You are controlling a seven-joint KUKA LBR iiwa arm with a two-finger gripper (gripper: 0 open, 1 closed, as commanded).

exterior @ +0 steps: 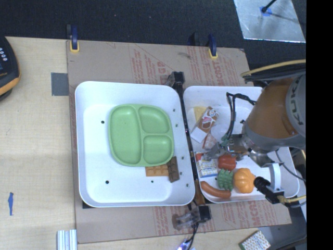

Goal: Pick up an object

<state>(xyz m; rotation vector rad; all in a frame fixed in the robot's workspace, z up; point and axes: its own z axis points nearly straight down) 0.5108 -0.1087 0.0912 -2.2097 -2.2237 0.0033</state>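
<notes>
1 arm (276, 113) in frame, entering from the right edge at mid-height. Grey body, with the orange band as a big rounded mass at right-centre. Wrist angles down and left from the band. Black cable loops off the wrist's upper left side. Gripper (216, 151) sits at the wrist's lower left tip, right of frame centre, pointing left and low. Finger state unreadable from this angle.

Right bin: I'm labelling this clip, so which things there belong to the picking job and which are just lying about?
Job:
gripper
red tomato
orange pepper
green vegetable
sausage
snack packet

Lying about:
green divided plate
brown blocks
blue clamps
</notes>
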